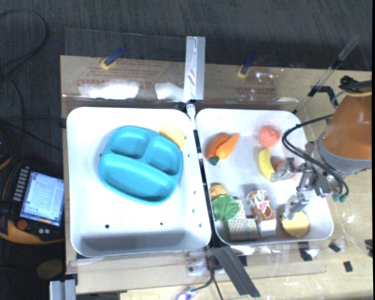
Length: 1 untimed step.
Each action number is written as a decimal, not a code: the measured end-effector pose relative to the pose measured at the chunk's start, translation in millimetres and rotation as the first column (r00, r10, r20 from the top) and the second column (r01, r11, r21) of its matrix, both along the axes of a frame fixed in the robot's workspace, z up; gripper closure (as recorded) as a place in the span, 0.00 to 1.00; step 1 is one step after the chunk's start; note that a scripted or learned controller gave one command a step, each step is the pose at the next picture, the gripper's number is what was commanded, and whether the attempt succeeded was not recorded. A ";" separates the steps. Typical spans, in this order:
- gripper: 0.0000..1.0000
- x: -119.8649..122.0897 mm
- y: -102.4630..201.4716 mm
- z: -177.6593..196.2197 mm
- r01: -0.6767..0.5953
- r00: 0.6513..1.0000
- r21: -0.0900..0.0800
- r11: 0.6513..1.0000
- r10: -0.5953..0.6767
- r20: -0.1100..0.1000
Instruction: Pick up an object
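Pincer hangs low over the right bin, at about 4 o'clock in that bin, just above the yellow wedge-shaped block in the bottom right corner. Can't tell if it's spread or pressed together; too small and cluttered with cables. Nothing visibly between the tips, so no grasp counts yet. Task looks early to midway: arm is down in the bin, pick not done, lift still left.

Candidates all sit in the right bin: carrot at 11 o'clock, orange-pink ball at 1, banana near centre, green leafy toy and small boxes at 6 to 7.

Left bin has a blue divided tray, with a yellow piece at its 1 o'clock edge.

Hard to make out: the exact target, contact with the yellow block, and what the boxes are.
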<state>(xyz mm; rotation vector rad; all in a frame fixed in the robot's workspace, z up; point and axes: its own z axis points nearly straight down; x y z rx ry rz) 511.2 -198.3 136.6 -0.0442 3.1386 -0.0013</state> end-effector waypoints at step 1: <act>0.00 95.2 4.7 -47.0 0.155 0.988 -0.001 0.988 -0.155 0.011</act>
